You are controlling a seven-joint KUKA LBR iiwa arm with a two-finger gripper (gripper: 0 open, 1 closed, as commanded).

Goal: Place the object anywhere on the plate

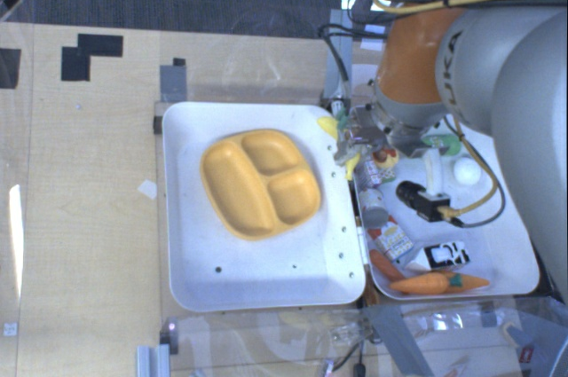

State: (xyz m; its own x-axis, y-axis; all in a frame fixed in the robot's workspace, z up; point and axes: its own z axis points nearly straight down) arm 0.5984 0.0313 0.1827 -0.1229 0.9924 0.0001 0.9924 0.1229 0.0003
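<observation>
Over the seam between the two shallow white bins, the gripper (358,145) is hanging low at the right bin's (522,264) left wall, near its far corner. Whether it is apart, together, or clamped on something, I cannot tell (the wrist is blocking the view from above).

The grey arm (510,56) is reaching in from the right, with the orange band (413,56) sitting directly above the gripper.

The yellow plastic plate with three compartments (262,182) is lying flat in the middle of the left bin (182,224), well apart from the gripper.

A small yellow curved piece (328,126) is showing just beside the gripper, at the far right corner of the left bin, right by the wall between the bins. It is the closest item to the gripper. Whether it is touching the gripper is not clear.

Everything else is lying in the right bin:
- an orange toy carrot with a green tip (435,283) is lying along the near wall
- a small black-and-white box (445,255) is sitting just behind the carrot
- a red-and-white packet (396,240) is lying left of that box, near the left wall
- a white ball (467,172) is resting toward the far side, below the arm
- a small green piece (441,141) is sitting just behind the ball (too hidden to identify)
</observation>
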